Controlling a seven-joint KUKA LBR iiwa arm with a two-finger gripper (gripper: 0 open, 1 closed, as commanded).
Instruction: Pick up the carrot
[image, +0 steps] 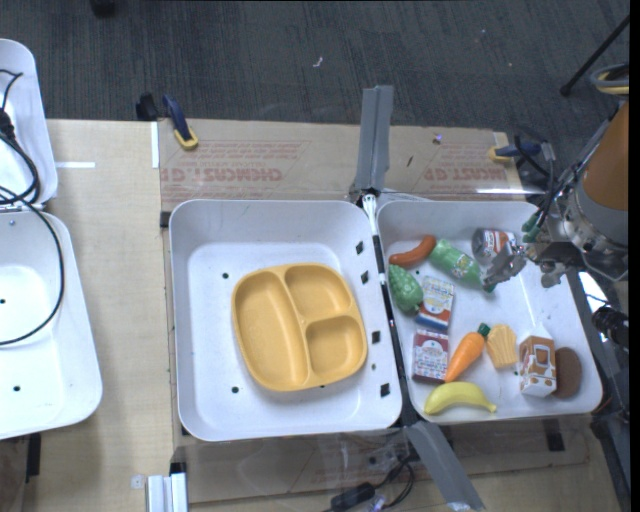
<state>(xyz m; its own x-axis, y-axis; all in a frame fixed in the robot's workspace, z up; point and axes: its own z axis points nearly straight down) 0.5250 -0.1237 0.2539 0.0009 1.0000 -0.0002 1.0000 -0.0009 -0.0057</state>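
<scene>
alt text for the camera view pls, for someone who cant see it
The arm's gripper hovers over the top of the right bin, up and to the right of the carrot, which lies among toy foods including a banana and a hot dog. The left bin holds a yellow divided plate.

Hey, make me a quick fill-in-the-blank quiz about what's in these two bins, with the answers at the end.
1. The carrot lies in the ____ bin.
2. The yellow divided plate has ____ compartments.
3. The banana lies just ____ the carrot in the camera view.
4. The gripper hangs over the ____ bin.

Missing words: right; three; below; right
</scene>
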